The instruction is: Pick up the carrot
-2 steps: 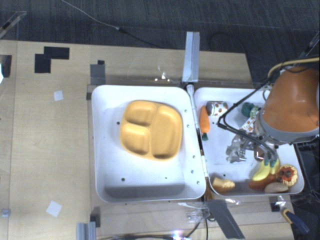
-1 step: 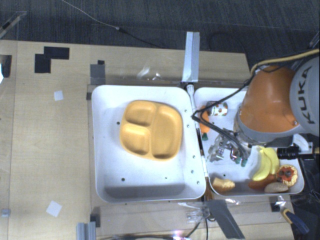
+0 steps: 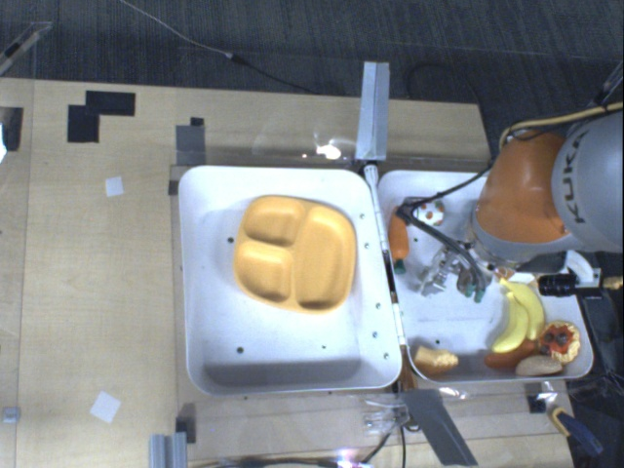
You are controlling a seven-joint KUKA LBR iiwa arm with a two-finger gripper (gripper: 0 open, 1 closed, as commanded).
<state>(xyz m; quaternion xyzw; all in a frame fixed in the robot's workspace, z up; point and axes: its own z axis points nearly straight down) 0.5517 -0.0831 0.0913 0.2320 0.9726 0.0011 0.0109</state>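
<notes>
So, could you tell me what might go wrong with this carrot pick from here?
The carrot lies tight against the right bin's left wall, so a finger may strike the wall or slip off. The gripper sits beside the carrot rather than over it, and a loose black cable nearby could snag.

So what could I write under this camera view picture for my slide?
Robot gripper hovering beside the carrot in the right bin; yellow tray in the left bin.
</notes>
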